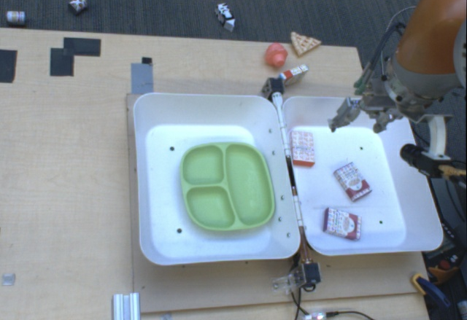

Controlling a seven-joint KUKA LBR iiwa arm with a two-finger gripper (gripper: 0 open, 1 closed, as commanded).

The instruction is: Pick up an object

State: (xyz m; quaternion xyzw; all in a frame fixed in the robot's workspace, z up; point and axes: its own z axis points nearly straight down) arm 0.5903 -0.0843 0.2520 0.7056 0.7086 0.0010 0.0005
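Two shallow white plastic bins sit side by side on the pale wooden counter (66, 187), their inner edges touching along a dark seam. The left bin (157, 165) holds a light green plastic divided plate (228, 186) with three compartments, two small ones on its left side and one long one on its right; the plate lies flat near the bin's middle. The right bin (416, 227) holds three small red-and-white printed cartons: one (302, 147) lies near the seam in the upper left of the bin, a second (352, 181) lies tilted near the middle, and a third (342, 224) lies toward the bin's lower edge. All three rest on the bin floor, apart from one another. The two-finger claw (361, 116) hangs over the upper part of the right bin, above and to the right of the nearest carton, with its two dark fingers spread apart and nothing between them. Beyond the bins, near the counter's far edge, lie a small red ball (276, 55) and a tan wedge shaped like a pizza slice (305, 42).
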